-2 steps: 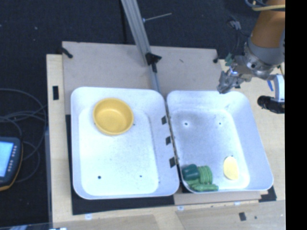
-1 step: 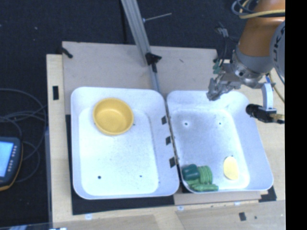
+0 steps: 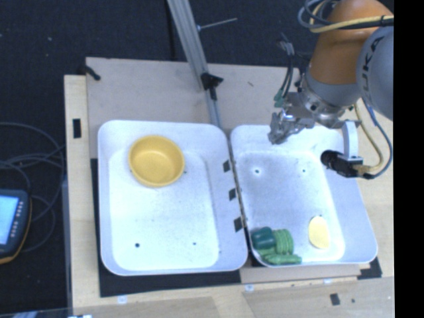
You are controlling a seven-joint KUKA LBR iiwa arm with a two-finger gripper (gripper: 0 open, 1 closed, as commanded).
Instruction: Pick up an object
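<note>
While the arm reaches in from the right, things stand so:
Gripper (image 3: 279, 130): above the far edge of the right bin (image 3: 344, 197), nothing seen between its fingers; whether they are spread or closed cannot be told.
Yellow bowl (image 3: 156, 160): upright in the left bin (image 3: 119, 204), toward its far left part.
Green object (image 3: 273, 245): at the right bin's near edge.
Pale yellow object (image 3: 319, 232): just right of the green object, apart from it, well away from the gripper.

A bowl (image 3: 157, 160) sits in the left bin (image 3: 119, 244); two objects (image 3: 273, 245) lie in the right bin (image 3: 351, 211).
</note>
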